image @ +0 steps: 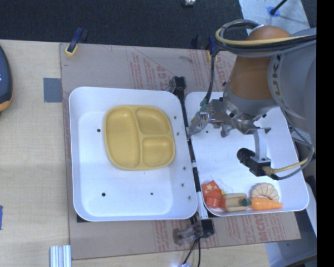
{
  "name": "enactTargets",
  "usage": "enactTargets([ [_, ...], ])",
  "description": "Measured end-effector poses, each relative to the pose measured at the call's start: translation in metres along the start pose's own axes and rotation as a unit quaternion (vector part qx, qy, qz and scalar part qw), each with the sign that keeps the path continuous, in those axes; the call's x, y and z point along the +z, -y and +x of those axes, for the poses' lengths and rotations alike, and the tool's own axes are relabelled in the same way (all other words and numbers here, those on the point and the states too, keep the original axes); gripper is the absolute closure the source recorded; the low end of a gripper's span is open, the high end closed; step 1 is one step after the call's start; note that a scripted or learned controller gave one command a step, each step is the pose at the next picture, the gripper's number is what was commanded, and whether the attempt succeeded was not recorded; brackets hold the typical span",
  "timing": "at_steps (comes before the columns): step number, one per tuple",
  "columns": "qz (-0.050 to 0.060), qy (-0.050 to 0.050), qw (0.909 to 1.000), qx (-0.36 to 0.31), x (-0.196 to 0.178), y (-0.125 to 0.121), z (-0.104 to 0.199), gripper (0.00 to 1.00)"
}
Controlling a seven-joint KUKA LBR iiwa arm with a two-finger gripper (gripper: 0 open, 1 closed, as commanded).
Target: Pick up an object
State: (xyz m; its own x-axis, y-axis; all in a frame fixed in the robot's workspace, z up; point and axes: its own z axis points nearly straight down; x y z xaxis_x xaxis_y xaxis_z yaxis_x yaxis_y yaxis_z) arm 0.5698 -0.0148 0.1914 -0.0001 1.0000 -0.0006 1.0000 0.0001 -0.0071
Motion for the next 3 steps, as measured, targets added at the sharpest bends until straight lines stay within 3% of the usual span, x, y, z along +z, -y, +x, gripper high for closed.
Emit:
enactTargets([
  [1, -0.003, 0.0, 1.0, -0.002, -0.001, -0.015, -0.002, 0.0],
  [2, -0.004, 0.0, 1.0, -0.004, -0.001, -0.048, 0.055, 0.0],
  [3, -0.001, 0.0, 1.0, -0.006, -0.012, -0.047, 0.052, 1.0],
])
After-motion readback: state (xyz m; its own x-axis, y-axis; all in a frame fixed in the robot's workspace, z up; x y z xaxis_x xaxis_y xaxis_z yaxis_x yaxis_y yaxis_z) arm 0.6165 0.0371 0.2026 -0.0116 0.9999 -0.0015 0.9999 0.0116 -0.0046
